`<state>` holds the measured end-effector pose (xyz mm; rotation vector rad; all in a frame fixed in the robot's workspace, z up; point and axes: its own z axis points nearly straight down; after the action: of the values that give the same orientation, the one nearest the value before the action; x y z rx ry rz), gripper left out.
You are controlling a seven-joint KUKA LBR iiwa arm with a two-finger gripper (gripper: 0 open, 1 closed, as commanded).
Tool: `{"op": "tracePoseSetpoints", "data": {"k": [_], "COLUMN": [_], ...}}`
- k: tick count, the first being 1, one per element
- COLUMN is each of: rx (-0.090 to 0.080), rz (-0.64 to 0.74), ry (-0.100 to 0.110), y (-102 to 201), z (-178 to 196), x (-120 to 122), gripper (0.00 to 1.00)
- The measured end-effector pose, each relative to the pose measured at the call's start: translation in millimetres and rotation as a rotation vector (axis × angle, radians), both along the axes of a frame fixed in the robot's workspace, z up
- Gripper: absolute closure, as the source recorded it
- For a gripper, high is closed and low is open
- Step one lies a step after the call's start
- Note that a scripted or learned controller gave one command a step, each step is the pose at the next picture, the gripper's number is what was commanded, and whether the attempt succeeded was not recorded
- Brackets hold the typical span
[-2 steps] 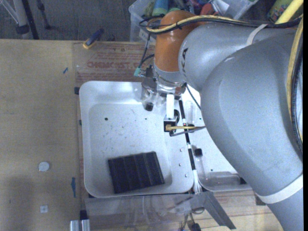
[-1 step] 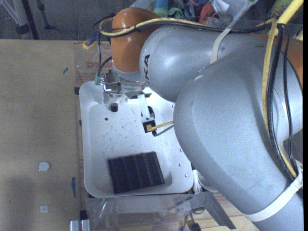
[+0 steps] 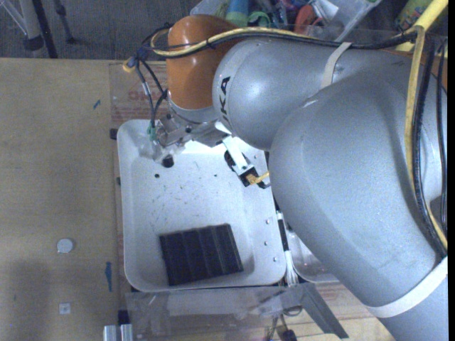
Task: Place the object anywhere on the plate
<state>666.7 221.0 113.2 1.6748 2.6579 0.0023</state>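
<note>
A large grey KUKA arm (image 3: 341,155) with an orange band (image 3: 193,52) reaches from the right over a shallow white bin (image 3: 135,212) on the worktop (image 3: 50,155). Its gripper (image 3: 165,142) hangs low at the bin's far left corner, close above the floor, likely placed there to try a pick; whether the jaws are spread or pressed together cannot be told. A dark ribbed rectangular plate (image 3: 200,253) lies flat near the bin's front wall, well apart from the gripper. The object to be placed cannot be made out. Black letters "KU" read on the arm's grey shell.

The arm (image 3: 341,155) hides most of the right bin (image 3: 313,268).
</note>
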Motion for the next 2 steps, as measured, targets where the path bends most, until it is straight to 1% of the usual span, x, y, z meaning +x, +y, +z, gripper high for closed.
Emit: {"op": "tracePoseSetpoints", "data": {"k": [1, 2], "rx": [-0.001, -0.001], "rz": [0.318, 0.385], "ry": [-0.005, 0.001], "y": [-13.5, -1.4], "z": [96.1, 52.6], "x": [0.5, -23.7], "gripper": [1.00, 1.00]}}
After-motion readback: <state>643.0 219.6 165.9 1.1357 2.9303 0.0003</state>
